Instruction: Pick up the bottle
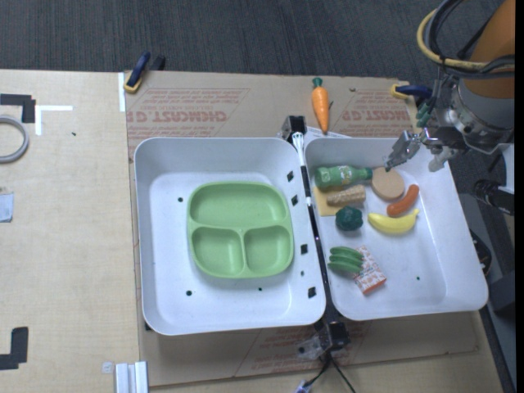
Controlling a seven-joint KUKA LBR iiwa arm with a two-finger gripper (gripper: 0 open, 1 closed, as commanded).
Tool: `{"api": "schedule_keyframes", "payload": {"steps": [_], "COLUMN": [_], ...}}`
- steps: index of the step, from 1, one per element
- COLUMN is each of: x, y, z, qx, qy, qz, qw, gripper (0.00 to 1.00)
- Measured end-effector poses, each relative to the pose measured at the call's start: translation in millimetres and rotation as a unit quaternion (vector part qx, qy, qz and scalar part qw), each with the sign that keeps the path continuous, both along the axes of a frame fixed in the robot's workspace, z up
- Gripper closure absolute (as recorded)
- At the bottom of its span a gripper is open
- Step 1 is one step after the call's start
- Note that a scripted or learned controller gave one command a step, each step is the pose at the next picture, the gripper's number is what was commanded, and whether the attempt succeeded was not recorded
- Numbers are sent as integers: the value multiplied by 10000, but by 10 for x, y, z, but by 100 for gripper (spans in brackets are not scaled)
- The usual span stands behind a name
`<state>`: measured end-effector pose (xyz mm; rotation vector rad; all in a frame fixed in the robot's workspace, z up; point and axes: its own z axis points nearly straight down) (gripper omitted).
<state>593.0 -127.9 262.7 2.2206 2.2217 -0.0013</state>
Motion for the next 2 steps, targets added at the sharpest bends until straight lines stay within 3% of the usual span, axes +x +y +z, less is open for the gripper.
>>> {"api": "schedule_keyframes", "payload": {"steps": [1, 2], "x": [4, -474], "y": [-3, 455], "z": [95, -709], "qx": [-6, 1], "qy": [-4, 5], "qz": [7, -56], "qw": [10000, 10000], "gripper": [100, 100]}}
